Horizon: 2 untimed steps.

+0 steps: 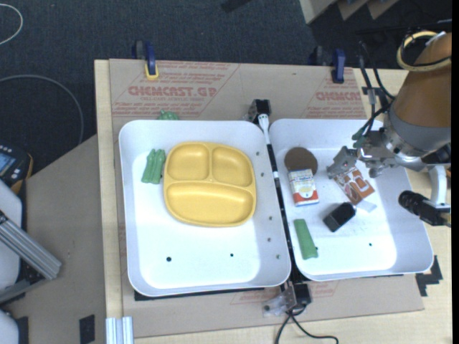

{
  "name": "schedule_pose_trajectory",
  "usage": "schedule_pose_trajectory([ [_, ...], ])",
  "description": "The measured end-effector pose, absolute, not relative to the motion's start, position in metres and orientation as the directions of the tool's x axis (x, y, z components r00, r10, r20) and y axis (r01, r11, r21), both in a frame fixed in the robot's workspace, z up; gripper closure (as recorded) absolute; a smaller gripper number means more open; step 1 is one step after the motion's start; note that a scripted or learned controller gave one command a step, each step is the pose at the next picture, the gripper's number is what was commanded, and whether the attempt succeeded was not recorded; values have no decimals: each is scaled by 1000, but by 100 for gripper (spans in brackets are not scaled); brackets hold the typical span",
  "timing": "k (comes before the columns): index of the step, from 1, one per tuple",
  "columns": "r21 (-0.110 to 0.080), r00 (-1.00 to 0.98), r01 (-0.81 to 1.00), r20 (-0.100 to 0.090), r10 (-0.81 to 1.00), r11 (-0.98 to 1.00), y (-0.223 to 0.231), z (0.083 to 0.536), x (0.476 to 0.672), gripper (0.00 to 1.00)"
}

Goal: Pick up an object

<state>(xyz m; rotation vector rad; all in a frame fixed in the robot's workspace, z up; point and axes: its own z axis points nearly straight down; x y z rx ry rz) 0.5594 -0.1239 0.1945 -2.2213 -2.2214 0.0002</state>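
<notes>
My gripper [349, 166] hangs over the upper right part of the right bin [401, 253], coming in from the right under the grey and orange arm [423, 99]. Just below it lies a brown and orange packet [358, 187], touching or very close to the gripper's tip. To the left in the same bin are a dark brown round piece [300, 158], a small white and red box [305, 188], a black block [338, 217] and a green stick [305, 238].
The left bin [143, 256] holds a yellow divided plate [210, 183] and a green bundle [153, 167]. A black cable [264, 131] runs along the seam between the bins. Blue clamps [149, 57] pin the cardboard base at the back.
</notes>
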Motion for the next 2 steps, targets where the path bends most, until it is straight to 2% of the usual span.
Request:
schedule_pose_trajectory([
  [1, -10, 4, 1000, 4, 1000, -4, -133, 79, 499, 0],
  [2, 3, 2, 1000, -1, 1000, -2, -133, 95, 503, 100],
])
